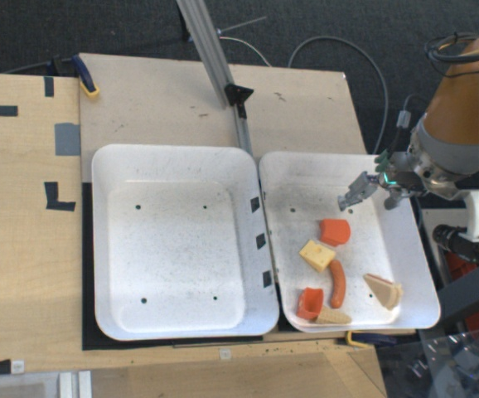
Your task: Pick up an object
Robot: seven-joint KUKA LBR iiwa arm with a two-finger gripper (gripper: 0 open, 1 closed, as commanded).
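Observation:
The right bin (285,172) holds several small items. An orange-red block (335,231) lies near its middle, with a yellow wedge (317,254) just below it to the left. Further toward the front are a red sausage (337,283), a red cup-like piece (310,302), a tan biscuit (333,316) and a beige slice (384,289). My gripper (374,195) hangs over the bin's upper right part, above and to the right of the orange-red block. It is open, with nothing between its fingers (355,194).
The left bin (173,239) sits beside the right one, their rims touching. A slanted metal pole (210,44) rises from the bench behind the bins. A cable (339,44) loops across the back of the bench.

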